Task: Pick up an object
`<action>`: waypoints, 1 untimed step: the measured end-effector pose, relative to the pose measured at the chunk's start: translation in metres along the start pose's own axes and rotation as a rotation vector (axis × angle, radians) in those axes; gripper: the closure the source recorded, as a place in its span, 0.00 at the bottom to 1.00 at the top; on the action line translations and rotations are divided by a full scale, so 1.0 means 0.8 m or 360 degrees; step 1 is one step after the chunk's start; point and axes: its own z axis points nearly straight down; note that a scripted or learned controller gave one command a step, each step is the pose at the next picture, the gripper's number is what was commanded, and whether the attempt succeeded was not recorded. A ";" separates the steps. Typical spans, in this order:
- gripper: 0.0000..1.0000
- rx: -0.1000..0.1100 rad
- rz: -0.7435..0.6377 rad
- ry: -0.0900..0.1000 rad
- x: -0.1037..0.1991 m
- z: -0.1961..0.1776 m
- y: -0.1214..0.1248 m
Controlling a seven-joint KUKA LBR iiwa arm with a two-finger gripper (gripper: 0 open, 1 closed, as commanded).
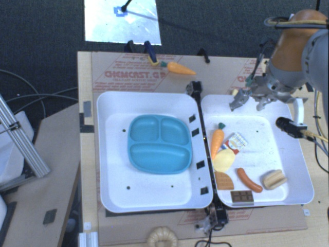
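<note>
The claw (251, 100) hangs over the far rim of the right bin (288, 138) with its two fingers spread apart and nothing between them. The things it could take lie below and toward the near side of it, grouped against the bin's left wall: a toy carrot (217, 141) closest to the claw, a small red-and-white packet (236, 141) just beside it, a pale yellow round piece (224, 161) touching the carrot's tip, then a waffle-like square (224, 180), a sausage (249, 179), a bread roll (274, 179) and a chocolate bar (241, 196) farthest from the claw at the near rim. All look like light, hollow plastic play food, likely stiff and smooth, so slipping is the main risk rather than crushing. The sausage and the roll lie apart from their neighbours and should be easiest to pinch across their narrow width at mid-length. The carrot tapers, so a hold near its thick upper end seems safer. The flat chocolate bar and the waffle offer little height to grip. Another carrot (177, 68) rests on the counter (128, 73) beyond the left bin (115, 153), which holds a blue divided plate (159, 143).
</note>
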 end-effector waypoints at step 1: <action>0.00 0.0005 0.0004 -0.0002 -0.012 0.070 0.000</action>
